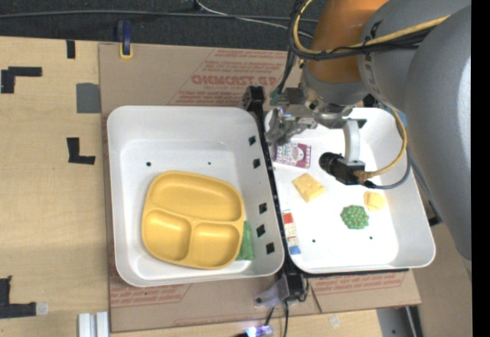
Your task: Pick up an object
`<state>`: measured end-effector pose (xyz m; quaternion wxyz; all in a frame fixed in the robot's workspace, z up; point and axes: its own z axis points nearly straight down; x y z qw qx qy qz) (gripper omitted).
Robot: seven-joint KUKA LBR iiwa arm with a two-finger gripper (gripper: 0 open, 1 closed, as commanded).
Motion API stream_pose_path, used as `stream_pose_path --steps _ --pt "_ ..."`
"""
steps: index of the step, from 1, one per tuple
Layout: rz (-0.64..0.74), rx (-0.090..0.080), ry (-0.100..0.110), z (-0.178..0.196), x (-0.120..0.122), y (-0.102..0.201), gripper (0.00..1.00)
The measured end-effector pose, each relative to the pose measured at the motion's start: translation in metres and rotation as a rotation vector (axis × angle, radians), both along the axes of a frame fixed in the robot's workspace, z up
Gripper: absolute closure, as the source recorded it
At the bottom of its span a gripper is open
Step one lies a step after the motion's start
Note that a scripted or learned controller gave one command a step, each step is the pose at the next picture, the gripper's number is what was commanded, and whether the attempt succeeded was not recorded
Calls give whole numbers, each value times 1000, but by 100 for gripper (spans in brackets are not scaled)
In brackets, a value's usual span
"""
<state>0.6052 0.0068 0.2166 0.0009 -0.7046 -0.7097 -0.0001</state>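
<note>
Claw (285, 122) seen low over the far-left corner of the right bin (406, 251), hard against the divider where the two bins meet; whether it is apart or together cannot be told, the metal parts being tangled with cables in a slanted view. Nothing is seen held. Nearest candidate noted: a small purple-and-white packet (293, 153), lying flat on the bin floor just beside the claw, on the side toward the counter's near edge. Its long axis appears to run roughly across the bin, though the tilt of the view makes this uncertain. A yellow cheese-like wedge (309, 188) is placed a little further toward the near edge, and a green bumpy piece (354, 217) with a small yellow bit (374, 200) lies well apart, toward the bin's right side. A thin red-and-blue item (289, 230) is set along the left wall. In the left bin (122, 175) a yellow divided tray (193, 218) is recorded, with a green item (246, 242) at its right edge. Judged: a short shift toward the near edge would be needed to centre on the packet.
</note>
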Motion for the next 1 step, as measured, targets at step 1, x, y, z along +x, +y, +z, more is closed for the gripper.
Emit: stream_pose_path --steps 1 --pt "0 0 0 12 1 52 100"
